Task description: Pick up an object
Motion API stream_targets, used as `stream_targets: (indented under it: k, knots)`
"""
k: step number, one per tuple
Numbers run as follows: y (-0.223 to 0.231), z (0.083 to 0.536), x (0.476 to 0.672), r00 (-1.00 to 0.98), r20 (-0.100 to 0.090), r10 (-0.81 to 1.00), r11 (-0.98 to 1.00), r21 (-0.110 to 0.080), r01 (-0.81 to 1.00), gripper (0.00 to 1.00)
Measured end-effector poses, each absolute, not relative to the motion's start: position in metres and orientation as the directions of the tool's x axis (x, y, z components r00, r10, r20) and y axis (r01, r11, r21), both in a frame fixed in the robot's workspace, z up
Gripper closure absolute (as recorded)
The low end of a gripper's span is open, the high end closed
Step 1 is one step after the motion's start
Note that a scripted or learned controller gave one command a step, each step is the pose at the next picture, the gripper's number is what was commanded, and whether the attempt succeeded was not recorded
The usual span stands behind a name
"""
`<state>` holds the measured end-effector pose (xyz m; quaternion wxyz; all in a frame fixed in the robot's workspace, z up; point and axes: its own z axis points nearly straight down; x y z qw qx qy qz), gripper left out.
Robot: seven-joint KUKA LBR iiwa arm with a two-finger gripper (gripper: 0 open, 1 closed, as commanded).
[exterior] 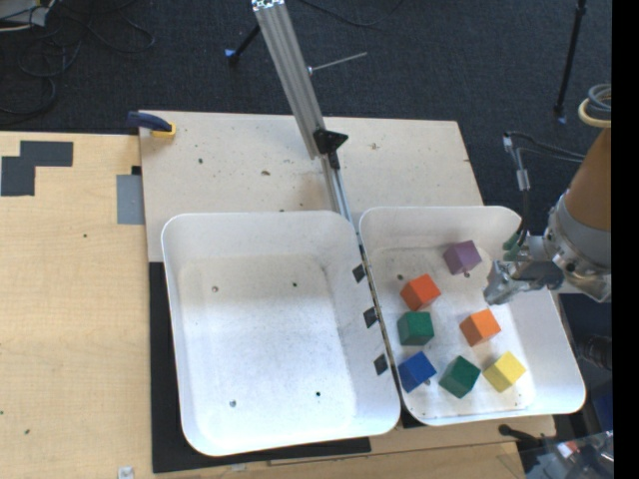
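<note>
The right bin (pixel 439 223) holds several cubes. A purple cube (pixel 461 257) lies at the back, with an orange cube (pixel 420 290) and a green cube (pixel 415 327) to its left. A second orange cube (pixel 480 326) sits mid-bin. Along the front lie a blue cube (pixel 416 370), another green cube (pixel 460 376) and a yellow cube (pixel 504 371). My gripper (pixel 499 288) hangs over the right side of this bin, just right of the purple cube and above the second orange cube. I see nothing in it.
The left bin (pixel 260 332) stands beside the right one, its floor speckled. A slanted metal bar (pixel 295 73) rises from between the bins at the back. A blue clamp (pixel 152 123) sits at the bench's far left corner.
</note>
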<state>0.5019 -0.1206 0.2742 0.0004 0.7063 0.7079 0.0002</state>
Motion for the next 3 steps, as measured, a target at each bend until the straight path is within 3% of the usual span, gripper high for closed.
stream_targets:
  k: [3]
  knots:
    - [0.022, 0.253, 0.517, -0.004, 0.001, 1.000, 0.004, -0.005, 1.000, 1.00]
